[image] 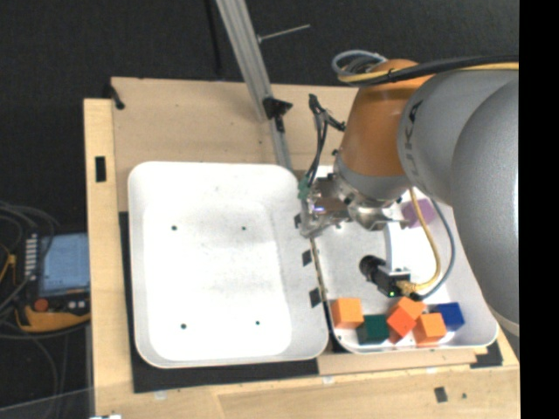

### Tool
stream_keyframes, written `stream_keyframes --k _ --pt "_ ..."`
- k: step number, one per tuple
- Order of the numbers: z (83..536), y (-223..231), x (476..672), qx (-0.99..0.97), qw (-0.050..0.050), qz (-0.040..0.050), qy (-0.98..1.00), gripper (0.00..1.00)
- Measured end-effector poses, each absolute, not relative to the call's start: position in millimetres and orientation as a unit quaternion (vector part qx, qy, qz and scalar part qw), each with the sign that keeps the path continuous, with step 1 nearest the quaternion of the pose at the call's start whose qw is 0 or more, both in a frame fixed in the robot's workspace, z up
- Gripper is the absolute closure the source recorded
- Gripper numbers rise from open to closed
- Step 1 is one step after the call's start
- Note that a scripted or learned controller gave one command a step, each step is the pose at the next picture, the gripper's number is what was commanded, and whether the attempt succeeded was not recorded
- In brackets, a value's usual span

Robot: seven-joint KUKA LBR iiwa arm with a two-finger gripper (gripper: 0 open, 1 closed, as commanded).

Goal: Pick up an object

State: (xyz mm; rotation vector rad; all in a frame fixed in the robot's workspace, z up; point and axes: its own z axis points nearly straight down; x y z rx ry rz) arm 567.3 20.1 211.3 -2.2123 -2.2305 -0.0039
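Camera view, orange, green, blue blocks (402, 319) in right bin (346, 273), end effector (330, 209) state unclear

Left bin (218, 260) lies open; blocks (402, 319) crowd near edge of right bin (345, 273).

- Two bins sit side by side on the bench (175, 120): left bin (218, 260) and right bin (349, 269), rims meeting.
- Five blocks (403, 317) are bunched along the right bin's front edge.
- Leftmost block (348, 311) sits near the wall next to the left bin.
- Rightmost block (450, 314) sits just behind its neighbour.
- Arm (463, 138) overhangs the right bin's back half, coming in from the right.
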Motion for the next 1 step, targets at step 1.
stream_keyframes --k 1 --pt "216.7 66.0 583.6 -0.705 0.000 -0.0012 -0.710 1.00"
